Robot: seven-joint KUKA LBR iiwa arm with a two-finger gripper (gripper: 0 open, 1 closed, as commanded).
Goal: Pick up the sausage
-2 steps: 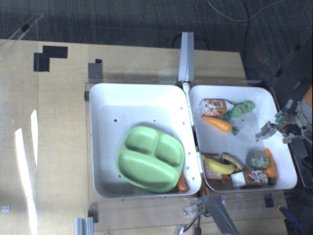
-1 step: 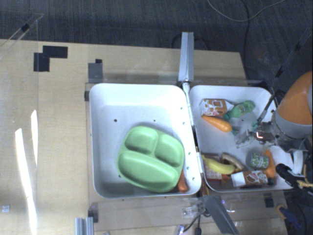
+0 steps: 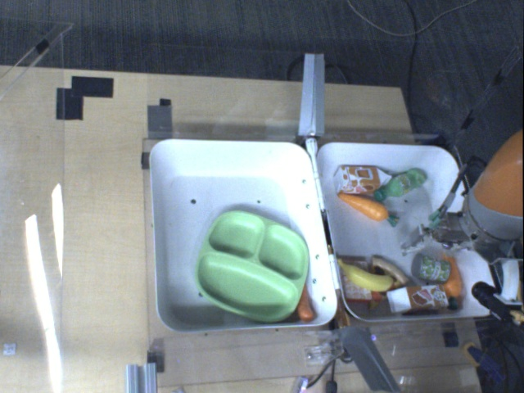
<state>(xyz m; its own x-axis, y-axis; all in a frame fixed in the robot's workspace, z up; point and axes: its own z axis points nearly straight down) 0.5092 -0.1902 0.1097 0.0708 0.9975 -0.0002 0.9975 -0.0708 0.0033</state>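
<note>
The tabletop is pale wood and carries two white bins side by side. The left bin is the wider of the two in this view. The right bin sits against its right wall, with a grey rail running back from where they meet.

The arm comes in over the right bin's right rim, showing its orange band. A green plate with three hollows lies in the front half of the left bin.

The end effector hangs over the right side of the right bin, above a can. Its tip is a thin tangle of metal here, and I cannot tell whether it is wide or narrow. Nothing shows in its grip.

In the right bin a banana lies along the front left, with a brown piece touching it behind. A packet lies at the front wall. A green bottle, a carton and a carrot are near the back.

The sausage is probably the small reddish-orange piece in the left bin's front right corner, tucked against the plate's edge and well apart from the end effector.
</note>
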